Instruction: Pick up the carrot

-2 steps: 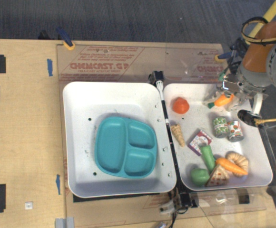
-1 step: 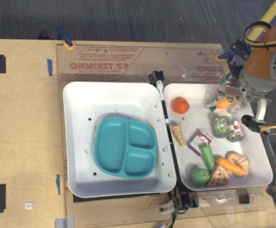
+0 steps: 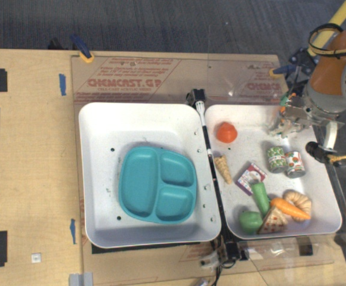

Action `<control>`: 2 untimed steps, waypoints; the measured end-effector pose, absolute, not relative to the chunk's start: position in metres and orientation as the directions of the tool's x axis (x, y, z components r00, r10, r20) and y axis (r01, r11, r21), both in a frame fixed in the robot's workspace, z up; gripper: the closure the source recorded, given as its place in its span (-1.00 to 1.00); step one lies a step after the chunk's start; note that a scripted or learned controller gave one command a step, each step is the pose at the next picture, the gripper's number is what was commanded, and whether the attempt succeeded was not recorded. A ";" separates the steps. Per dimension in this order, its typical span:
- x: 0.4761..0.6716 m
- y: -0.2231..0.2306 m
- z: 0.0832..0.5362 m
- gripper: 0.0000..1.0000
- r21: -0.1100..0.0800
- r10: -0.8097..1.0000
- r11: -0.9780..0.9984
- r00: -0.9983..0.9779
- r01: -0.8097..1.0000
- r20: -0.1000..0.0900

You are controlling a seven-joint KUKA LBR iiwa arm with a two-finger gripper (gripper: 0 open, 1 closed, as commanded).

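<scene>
The carrot is orange and lies in the right bin near its front right corner. It rests across a tan pastry and touches a pizza slice. My gripper hangs over the far right part of the same bin, well behind the carrot and apart from it. It holds nothing that I can see. Two small cans stand between the gripper and the carrot.
The right bin also holds a red-orange ball, a cone, a purple packet, a green cucumber and a green pepper. A teal divided plate sits in the left bin.
</scene>
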State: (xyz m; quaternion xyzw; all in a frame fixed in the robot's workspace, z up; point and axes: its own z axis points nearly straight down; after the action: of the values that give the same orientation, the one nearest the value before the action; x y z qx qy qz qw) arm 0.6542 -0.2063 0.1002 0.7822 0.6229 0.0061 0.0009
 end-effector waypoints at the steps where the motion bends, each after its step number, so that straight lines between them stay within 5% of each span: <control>1: 0.655 -0.207 0.088 1.00 -0.005 0.995 0.101 -0.101 0.995 -0.004; 2: 0.658 -0.200 0.088 -1.00 0.001 0.994 0.106 -0.106 0.994 0.004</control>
State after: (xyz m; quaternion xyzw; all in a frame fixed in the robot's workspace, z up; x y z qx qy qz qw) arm 0.6581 -0.2003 0.0880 0.6686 0.7437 0.0019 -0.0013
